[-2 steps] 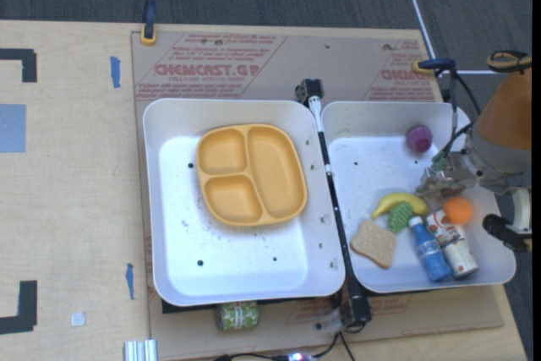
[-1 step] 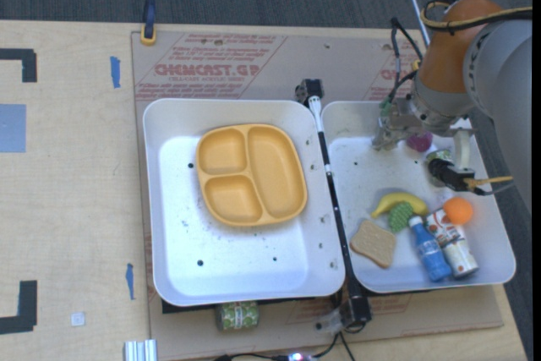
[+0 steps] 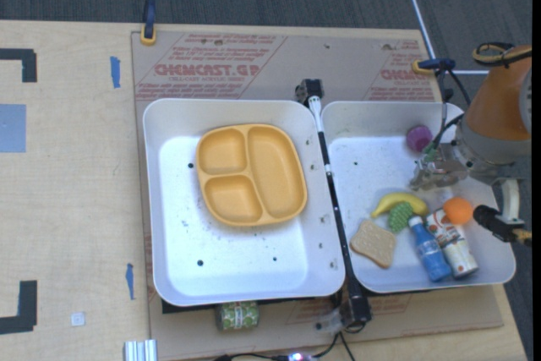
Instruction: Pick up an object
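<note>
The arm (image 3: 499, 110) comes in from the right side and its gripper (image 3: 438, 169) hangs low over the right bin (image 3: 372, 127), in the upper right part of it. The jaws are small and dark against the white floor, and I cannot tell if they are spread or pressed together; nothing is clearly seen between them.

Taking the right bin as the landmark, the loose things lie mostly in its lower half. A purple ball (image 3: 418, 138) rests near the back wall, just up and left of the gripper and apart from it. A banana (image 3: 397, 202) lies near the middle of the bin, and a green piece (image 3: 399, 218) touches it from below. A slice of bread (image 3: 374, 243) is lower left of them, near the divider side. A blue bottle (image 3: 429, 250) lies tilted at the lower right, just beside a can with a red and white label (image 3: 452, 248). An orange ball (image 3: 457, 210) sits above the can, close to the right wall.

To the left of the right bin, the left bin (image 3: 169, 207) holds a yellow divided plate (image 3: 250, 173) with three compartments. Both bins stand on a cardboard sheet (image 3: 211, 55) on the counter (image 3: 68, 182).
</note>
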Available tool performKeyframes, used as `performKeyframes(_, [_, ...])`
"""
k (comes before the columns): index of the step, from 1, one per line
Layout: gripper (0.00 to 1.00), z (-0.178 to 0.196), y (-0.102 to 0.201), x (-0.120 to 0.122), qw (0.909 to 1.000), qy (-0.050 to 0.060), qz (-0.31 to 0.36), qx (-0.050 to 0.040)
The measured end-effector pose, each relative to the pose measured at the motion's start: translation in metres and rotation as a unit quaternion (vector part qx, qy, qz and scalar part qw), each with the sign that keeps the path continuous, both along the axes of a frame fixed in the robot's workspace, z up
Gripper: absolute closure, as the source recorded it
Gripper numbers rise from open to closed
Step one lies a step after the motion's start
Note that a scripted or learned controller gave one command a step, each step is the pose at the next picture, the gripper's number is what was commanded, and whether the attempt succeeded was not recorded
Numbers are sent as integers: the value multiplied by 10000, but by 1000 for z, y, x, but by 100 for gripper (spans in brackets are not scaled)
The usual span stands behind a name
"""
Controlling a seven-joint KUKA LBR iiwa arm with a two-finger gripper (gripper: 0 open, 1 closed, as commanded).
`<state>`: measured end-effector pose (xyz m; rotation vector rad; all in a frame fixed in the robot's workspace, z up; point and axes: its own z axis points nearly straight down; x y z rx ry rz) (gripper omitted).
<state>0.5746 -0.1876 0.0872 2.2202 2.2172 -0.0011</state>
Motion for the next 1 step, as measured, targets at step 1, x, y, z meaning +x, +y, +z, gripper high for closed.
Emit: performKeyframes(1, [0, 0, 12, 4, 9999, -6, 55, 91])
